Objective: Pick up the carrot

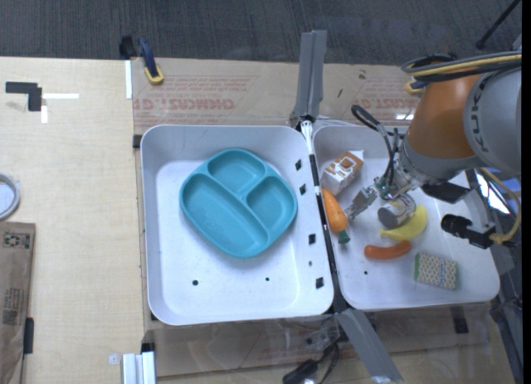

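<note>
So the smooth tapered orange carrot (334, 211) lies against the left wall of the right shallow white plastic bin (465, 291), just right of the glossy turquoise 3-compartment plate (238, 201) in the neighbouring bin. The metal 2-finger gripper (365, 202) hangs just right of the carrot, fingers slightly apart, nothing between them. Further right: curved yellow banana (410, 224), speckled rectangular sponge (436, 270). Pale wooden bench (66, 208).
</note>
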Controlling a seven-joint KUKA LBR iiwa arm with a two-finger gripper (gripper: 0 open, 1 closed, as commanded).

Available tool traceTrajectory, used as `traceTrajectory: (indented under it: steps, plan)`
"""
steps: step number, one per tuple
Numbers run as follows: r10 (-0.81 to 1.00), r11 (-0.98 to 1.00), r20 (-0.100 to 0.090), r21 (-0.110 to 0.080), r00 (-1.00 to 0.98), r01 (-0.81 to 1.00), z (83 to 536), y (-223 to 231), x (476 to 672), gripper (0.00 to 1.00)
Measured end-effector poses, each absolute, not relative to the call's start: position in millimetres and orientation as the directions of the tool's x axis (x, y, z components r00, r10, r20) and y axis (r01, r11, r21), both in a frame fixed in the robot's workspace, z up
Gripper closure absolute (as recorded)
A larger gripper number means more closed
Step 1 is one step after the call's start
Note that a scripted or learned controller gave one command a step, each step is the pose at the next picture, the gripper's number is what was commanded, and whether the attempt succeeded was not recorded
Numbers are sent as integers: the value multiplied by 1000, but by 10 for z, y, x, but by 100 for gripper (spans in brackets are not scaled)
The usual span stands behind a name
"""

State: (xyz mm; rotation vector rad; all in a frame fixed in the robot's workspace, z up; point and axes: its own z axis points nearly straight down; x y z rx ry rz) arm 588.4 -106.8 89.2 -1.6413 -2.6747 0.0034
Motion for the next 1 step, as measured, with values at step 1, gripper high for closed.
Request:
traceTrajectory:
  steps: [1]
  plan:
    - [899, 438, 2, -3, -438, 899, 894, -1459, 5633, 0]
